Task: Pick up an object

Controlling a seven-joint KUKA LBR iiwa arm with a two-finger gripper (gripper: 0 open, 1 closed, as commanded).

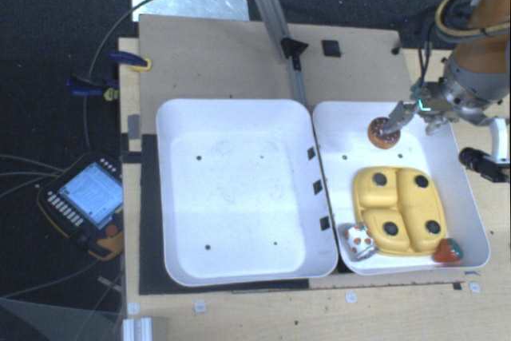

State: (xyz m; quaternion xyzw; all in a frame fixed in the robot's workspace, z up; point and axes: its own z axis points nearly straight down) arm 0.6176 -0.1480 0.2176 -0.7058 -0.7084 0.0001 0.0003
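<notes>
- The arm is cut off by the right edge, above and to the right of the yellow tray.
- The gripper, just above the yellow tray, covers part of a small brown round thing; what that thing is stays too small to tell.
- A small white patterned object at the yellow tray's lower left corner is too blurred to identify.
- A red object at its lower right corner is partly hidden by the bin's rim.

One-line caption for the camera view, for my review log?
Gripper reaches over a brown donut in the right bin, which also holds a yellow block.
</notes>
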